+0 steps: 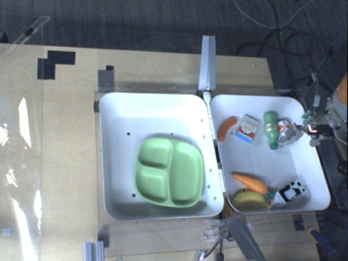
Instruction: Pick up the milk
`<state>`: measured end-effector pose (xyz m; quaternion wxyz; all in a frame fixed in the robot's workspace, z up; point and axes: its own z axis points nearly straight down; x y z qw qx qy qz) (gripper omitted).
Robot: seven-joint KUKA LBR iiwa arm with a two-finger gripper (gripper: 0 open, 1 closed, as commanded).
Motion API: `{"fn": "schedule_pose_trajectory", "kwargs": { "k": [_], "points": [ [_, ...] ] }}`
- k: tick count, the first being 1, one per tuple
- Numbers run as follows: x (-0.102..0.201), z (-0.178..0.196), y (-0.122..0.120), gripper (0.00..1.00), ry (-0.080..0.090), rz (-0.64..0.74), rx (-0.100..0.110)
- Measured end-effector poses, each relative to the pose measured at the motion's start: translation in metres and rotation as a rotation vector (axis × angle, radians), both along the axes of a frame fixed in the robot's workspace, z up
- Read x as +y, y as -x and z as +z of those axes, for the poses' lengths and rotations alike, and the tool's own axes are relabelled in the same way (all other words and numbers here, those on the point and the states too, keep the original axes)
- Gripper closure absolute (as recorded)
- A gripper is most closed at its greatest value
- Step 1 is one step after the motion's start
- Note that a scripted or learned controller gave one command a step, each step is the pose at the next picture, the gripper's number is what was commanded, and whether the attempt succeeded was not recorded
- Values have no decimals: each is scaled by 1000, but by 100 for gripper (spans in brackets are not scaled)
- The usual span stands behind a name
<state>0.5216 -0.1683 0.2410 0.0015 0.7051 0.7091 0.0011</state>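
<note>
While the gripper (298, 133) (grip unreadable) hovers, the boxy cow-patterned milk (292, 191) lies in the right bin (321, 200).

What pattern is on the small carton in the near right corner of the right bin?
Black-and-white cow-like patches on the small carton, seen in the camera view, low in the right bin.

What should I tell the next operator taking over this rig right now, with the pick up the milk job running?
Gripper: at the right bin's upper right, low beside the green bottle; whether it is open or shut cannot be told, and nothing is seen held.
Milk: the black-and-white carton lies in the right bin near its lower right corner, well apart from the gripper.
Also in the right bin: sausage, small box, carrot, yellow fruit. The green divided plate sits in the left bin.
Done: nothing yet; the milk is untouched.
Left: move to the carton, grasp it, lift it.
</note>
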Motion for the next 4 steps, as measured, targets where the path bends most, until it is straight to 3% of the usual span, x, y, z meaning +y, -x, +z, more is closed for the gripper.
{"fn": "schedule_pose_trajectory", "kwargs": {
  "k": [1, 2, 4],
  "points": [
    [-31, -79, 34, 0, 0, -111, 1],
    [-29, -152, 31, 0, 4, 200, -7],
    [-36, -151, 30, 0, 5, 363, -10]
  ]
}}
